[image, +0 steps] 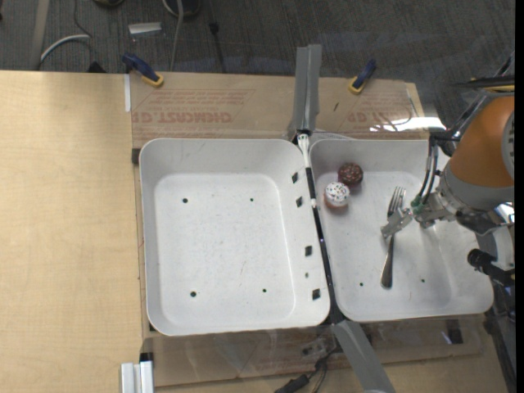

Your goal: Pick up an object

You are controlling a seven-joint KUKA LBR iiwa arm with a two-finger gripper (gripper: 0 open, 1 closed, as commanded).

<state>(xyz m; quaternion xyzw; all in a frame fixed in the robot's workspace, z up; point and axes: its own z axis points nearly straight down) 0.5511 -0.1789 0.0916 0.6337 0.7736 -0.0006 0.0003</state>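
Left bin: a shallow white tray on the left of the bench, its floor bare apart from a few small dark holes.
Divider: a grey bar runs near to far between the two trays.
Right bin: holds all the loose things.
Balls: a white patterned ball lies in the far-left part of the right bin, just beside a dark reddish ball that sits a little farther back.
Fork: lies mid-bin, right of the balls; its long axis runs near to far with a slight tilt, tines at the far end, handle tip toward the near edge.
Gripper: low over the right bin, right beside the fork's tine end, the orange-banded arm behind it to the right.
Grip state: cannot tell from this angle.
Key relation: the fork's head lies just left of the gripper, the handle trailing toward the near side; the balls are farther left and slightly farther back.
Judgement: the fork looks like the closest candidate; a grasp across its narrow neck seems needed.
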